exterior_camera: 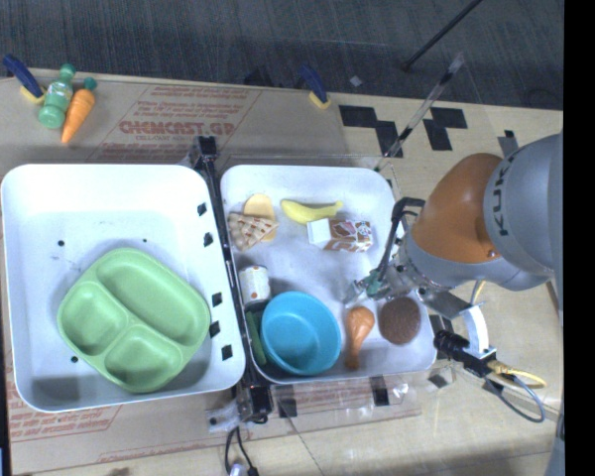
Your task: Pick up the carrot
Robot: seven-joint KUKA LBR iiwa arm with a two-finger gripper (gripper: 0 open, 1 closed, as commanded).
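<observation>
One carrot [77,114] lies outside bins, tip toward lower-left; hand [374,286] state unclear.

A robotics lab: clamped cardboard bench [278,107], white bins [20,266], industrial arm [496,226].

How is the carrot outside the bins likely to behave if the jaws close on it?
The carrot looks like a smooth moulded toy, so probably stiff and light. Its tapered, rounded body may slip toward the thin end or roll. It lies against a green bottle, which would likely get nudged too.
</observation>
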